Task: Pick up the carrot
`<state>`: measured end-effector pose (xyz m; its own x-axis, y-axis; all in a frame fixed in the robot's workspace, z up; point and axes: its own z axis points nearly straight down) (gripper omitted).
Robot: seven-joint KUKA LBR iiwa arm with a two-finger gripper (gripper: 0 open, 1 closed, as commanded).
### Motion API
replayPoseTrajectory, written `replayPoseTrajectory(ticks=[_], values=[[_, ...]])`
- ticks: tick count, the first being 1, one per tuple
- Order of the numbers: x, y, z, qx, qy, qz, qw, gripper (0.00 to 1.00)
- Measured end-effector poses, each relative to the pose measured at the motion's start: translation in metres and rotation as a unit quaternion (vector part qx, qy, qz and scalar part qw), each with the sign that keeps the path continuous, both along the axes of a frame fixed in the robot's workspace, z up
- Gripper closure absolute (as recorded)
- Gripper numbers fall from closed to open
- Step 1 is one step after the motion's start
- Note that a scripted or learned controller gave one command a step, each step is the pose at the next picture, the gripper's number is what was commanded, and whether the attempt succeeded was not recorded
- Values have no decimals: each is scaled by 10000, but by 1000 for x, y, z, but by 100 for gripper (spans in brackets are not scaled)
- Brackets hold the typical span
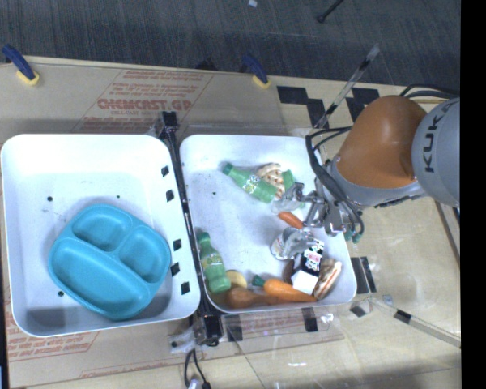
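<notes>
Carrot (287,292): lies flat along the near wall of the right bin (227,156), orange, green stub pointing left; nothing grips it.
Beside the carrot: a brown item (241,298) touching its left end, a yellowish piece (236,279) just behind that, a round sandwich-like item (330,278) at its right end.
Black-and-white item (309,267): stands just behind the carrot's right half.
Green bottle, near (213,267): against the bin's left wall, near the carrot's stub.
Green bottle, far (253,181): tilted, at the back of the bin, well apart from the carrot.
Gripper (296,232): low over the right bin's middle right, a small orange piece (290,219) beside it; state of the fingers cannot be told.
Left bin (32,160): holds a blue divided tray (109,258).
Tabletop (146,96): carries both bins side by side.
</notes>
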<state>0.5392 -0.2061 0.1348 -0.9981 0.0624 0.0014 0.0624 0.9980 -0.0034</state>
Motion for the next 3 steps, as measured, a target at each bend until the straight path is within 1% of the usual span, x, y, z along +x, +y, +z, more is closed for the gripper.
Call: replayPoseTrajectory(ticks=[1,2,3], values=[[-46,79,-1,30,7,715,9974,0],[-44,40,-43,18,8,508,9987,0],[-43,41,-33,15,7,537,9986,100]])
